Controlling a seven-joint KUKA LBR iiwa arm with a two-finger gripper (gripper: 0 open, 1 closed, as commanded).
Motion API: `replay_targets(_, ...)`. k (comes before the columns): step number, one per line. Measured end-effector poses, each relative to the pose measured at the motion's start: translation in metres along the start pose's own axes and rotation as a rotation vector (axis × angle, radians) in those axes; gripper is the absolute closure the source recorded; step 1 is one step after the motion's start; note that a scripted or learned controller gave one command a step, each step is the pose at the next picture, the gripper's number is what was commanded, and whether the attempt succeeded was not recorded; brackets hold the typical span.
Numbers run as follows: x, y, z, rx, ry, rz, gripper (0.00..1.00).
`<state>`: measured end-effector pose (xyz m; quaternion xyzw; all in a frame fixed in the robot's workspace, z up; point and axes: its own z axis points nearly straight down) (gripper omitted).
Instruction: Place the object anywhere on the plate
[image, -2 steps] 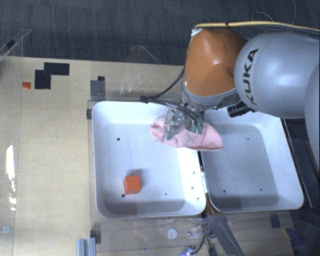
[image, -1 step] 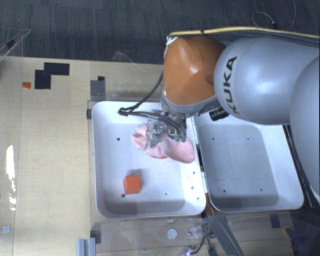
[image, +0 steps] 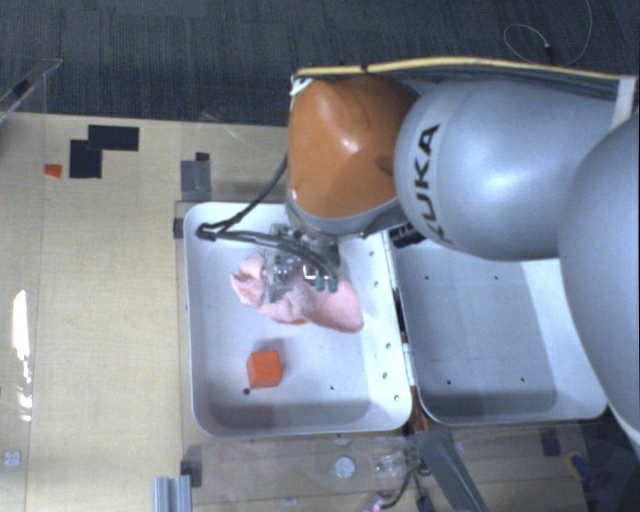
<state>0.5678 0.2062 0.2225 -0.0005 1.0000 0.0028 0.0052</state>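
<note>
Directly under hand (image: 300, 275): pink plate (image: 325, 305); orange cube (image: 265, 369) lies apart, nearer camera; hand's grip unclear.

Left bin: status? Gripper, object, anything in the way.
Gripper low over crumpled pink cloth-like thing in left white bin. Small orange block lies apart, nearer bin's front. Plate not identifiable.

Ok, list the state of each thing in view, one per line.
Gripper: low in the left bin, over the pink plate.
Pink plate: flat on the left bin's floor, partly covered by the gripper.
Orange block: on the bin floor, off the plate, untouched.
Left bin: holds plate and block.
</note>
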Motion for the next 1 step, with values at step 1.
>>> replay_targets(1, -0.0001, -0.0002, -0.0002, 0.0, 0.0, 0.001, 0.0)
